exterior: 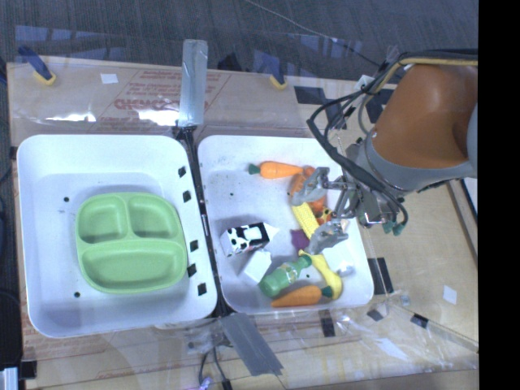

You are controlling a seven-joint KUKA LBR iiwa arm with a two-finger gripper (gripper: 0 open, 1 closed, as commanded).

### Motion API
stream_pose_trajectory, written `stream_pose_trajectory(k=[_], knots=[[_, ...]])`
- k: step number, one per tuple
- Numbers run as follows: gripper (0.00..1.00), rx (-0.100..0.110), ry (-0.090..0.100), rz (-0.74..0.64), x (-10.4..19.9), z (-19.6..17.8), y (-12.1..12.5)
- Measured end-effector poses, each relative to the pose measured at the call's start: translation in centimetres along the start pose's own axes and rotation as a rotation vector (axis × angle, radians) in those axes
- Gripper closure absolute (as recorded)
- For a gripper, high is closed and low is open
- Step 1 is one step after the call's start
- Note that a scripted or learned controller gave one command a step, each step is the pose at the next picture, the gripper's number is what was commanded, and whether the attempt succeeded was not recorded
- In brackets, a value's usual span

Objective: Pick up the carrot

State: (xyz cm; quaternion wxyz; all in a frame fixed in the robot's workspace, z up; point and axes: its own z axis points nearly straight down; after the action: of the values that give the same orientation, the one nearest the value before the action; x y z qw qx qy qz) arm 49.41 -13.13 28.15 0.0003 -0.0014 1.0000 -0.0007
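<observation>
Now, open tool [318, 207] over corn cob [305, 216], gripping nothing

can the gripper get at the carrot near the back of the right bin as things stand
Probably yes. The carrot lies near the right bin's far wall with bare floor around most of it. The gripper hangs just right of it, over the corn, with nothing between them.

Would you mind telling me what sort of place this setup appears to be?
Probably a robotics lab bench for grasping trials: a cabled arm's gripper hangs over a white bin of toy food, including a carrot, beside a green divided plate.
</observation>
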Motion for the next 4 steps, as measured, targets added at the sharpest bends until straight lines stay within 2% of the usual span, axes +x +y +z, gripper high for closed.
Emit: stream_pose_trajectory(k=[1,2,3,4], knots=[[0.00,-0.005,0.009,-0.204,-3.6,13.4,-1.4],[0.00,-0.003,0.002,-0.272,-9.4,17.0,-3.7],[1.00,-0.001,-0.004,-0.281,-9.7,15.8,-3.5],[1.00,-0.002,-0.006,-0.308,-10.3,12.4,3.8]])
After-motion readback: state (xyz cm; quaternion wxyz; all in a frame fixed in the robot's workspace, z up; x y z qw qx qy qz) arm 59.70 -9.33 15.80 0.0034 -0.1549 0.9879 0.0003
